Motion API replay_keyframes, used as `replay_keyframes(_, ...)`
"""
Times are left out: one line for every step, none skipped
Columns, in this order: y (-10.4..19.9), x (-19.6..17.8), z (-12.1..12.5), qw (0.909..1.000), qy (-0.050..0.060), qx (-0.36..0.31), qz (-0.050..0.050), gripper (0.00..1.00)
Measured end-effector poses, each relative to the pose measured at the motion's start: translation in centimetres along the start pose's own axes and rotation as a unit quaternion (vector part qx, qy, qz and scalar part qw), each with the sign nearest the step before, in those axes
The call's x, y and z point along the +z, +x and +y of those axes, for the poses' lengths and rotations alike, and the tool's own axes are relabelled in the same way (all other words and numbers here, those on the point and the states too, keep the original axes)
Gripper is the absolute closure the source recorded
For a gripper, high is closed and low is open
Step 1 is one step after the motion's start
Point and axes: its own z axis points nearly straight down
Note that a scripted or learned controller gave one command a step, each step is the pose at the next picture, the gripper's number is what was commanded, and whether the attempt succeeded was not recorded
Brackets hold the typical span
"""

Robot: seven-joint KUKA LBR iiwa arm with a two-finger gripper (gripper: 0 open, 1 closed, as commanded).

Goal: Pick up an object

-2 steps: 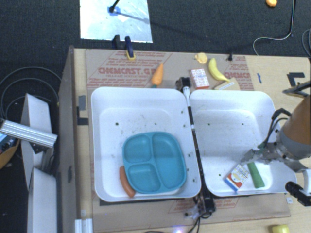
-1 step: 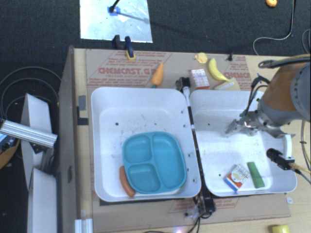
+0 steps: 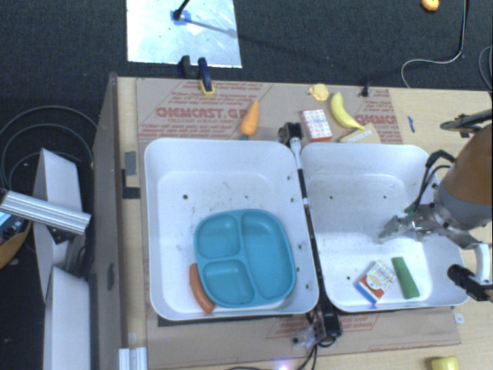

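Counter [image 3: 185,102] is seen bearing two white bins. Right bin [image 3: 362,168] is entered by the hand [image 3: 397,228], fingers spread, nothing grasped. Left bin [image 3: 177,176], well left of the hand, is occupied by a blue divided plate [image 3: 243,257]. Green block [image 3: 405,277] and small carton [image 3: 375,280] lie just below the hand, apart from it.

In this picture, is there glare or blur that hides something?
Camera view: the shiny sheet on the dark floor is washed out by glare; the gripper over the right bin looks soft; the blue tray and green block are sharp.
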Motion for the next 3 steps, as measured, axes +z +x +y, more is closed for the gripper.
replay_keyframes(0.2,-1.1,0.4,1.0000,-0.003,-0.002,0.000,1.00)
replay_keyframes(5.3,-10.1,5.8,0.9999,-0.007,-0.007,-0.001,1.00)
replay_keyframes(9.4,-12.2,10.4,1.0000,-0.005,-0.007,0.000,1.00)
